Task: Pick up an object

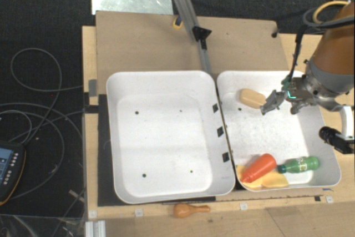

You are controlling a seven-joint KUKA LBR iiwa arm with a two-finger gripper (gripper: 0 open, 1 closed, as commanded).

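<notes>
far left on the dark floor sits a handheld pendant [10, 170] with a lit screen, its writing too small to read, with black cables [39, 91] looping round it. on the tabletop [144, 41] the left bin [119, 86] comes first, white with a few small dark dots on its floor. in front of it, on the tabletop's front edge, lies a small tan pear-shaped thing [190, 209], long axis running left to right, thin end to the right.

the right bin [327, 175] holds the objects. a beige block [252, 98] lies near the back left of it, long axis roughly left to right, tipped a little down at the right. at the front there is an orange carrot-like piece [259, 167] lying on a slant, its fat rounded end up and to the right, its narrow end down to the left, resting over a yellow piece [269, 181]. just beside it to the right a green bottle [298, 164] lies on its side, long axis left to right, cap end to the left; its pale label is too small to read.

the gripper [283, 102] hangs over the back of the right bin, just right of the beige block, the two dark fingers [270, 102] spread apart with nothing between them, a small teal light at its middle
</notes>
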